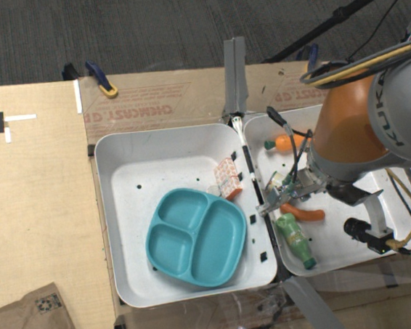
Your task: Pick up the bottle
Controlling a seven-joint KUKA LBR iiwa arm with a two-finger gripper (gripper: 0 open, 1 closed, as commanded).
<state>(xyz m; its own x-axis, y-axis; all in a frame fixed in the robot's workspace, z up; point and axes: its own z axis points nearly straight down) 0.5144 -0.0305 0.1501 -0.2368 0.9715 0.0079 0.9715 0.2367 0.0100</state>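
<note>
Camera view, near to far from the right bin point(390, 254). Green bottle point(295, 237) lies on its side at this bin's near-left corner, untouched. Just beyond it, an orange carrot-like piece point(307, 214). Above that hangs my claw point(285, 188); I cannot tell its state. Step in hand: approach. Next I should descend nearer, astride the bottle.

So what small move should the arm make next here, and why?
Probably shift the gripper toward the near edge of the right bin and then lower it. The green bottle lies on its side just below the gripper, beside a carrot, and nothing is visibly between the fingers yet. Centring over the bottle's body first should avoid catching the carrot.
</note>
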